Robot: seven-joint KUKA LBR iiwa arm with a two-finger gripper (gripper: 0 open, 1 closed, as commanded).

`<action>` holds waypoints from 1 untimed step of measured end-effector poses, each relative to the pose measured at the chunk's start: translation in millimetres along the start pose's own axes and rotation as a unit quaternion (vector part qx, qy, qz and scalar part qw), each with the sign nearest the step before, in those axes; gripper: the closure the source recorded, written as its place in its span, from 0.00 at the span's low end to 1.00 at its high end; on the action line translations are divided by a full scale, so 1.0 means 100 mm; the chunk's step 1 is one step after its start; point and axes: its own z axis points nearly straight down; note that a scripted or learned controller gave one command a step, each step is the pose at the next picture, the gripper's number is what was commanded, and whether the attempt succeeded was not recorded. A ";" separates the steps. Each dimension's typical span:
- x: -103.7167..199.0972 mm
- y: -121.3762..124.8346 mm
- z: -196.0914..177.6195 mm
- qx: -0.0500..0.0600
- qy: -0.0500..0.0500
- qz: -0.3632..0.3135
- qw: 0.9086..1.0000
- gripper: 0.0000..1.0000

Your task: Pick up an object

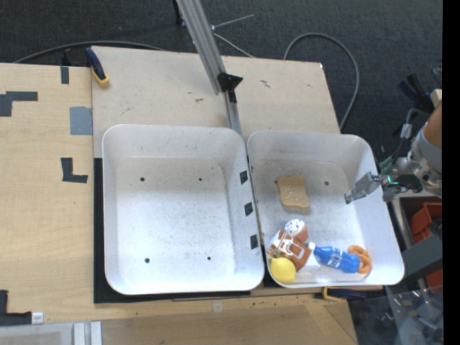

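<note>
Along the right bin's near edge lie a yellow ball, a brown-and-white toy and a blue-and-orange toy. Toward the bin's middle sits a tan block. The gripper hovers over the right rim; its grip cannot be told, nothing visibly held. The left bin adjoins

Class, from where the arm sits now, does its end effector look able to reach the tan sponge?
Probably yes: the end effector hovers by the right bin's edge; the tan sponge lies apart, nothing between.
</note>
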 end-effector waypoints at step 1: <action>-0.01 -0.04 0.64 0.003 0.001 0.001 1.000 0.00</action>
